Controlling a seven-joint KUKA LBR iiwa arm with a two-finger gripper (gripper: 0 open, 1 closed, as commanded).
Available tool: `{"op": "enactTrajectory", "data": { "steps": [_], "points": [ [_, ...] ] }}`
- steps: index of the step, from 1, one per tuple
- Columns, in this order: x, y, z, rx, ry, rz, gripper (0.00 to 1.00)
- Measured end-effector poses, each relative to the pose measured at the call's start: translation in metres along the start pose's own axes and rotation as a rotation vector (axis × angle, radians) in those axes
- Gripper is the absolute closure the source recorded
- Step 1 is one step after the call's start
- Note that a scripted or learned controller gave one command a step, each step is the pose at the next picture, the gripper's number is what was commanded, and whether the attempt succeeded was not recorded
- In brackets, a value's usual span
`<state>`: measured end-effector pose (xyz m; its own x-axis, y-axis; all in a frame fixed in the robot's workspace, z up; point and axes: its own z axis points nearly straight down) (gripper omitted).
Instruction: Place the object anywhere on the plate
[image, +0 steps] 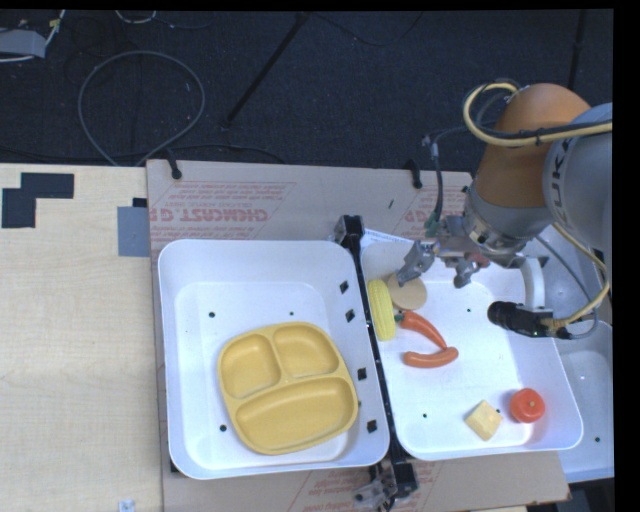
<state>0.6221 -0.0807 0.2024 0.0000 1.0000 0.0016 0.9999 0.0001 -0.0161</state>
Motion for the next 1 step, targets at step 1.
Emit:
{"op": "enactTrajectory", "data": {
  "steps": [1],
  "points": [
    [-0.0002,0.0027,-0.008,-0.013,-0.001,-0.002,0.0]
  ]
}}
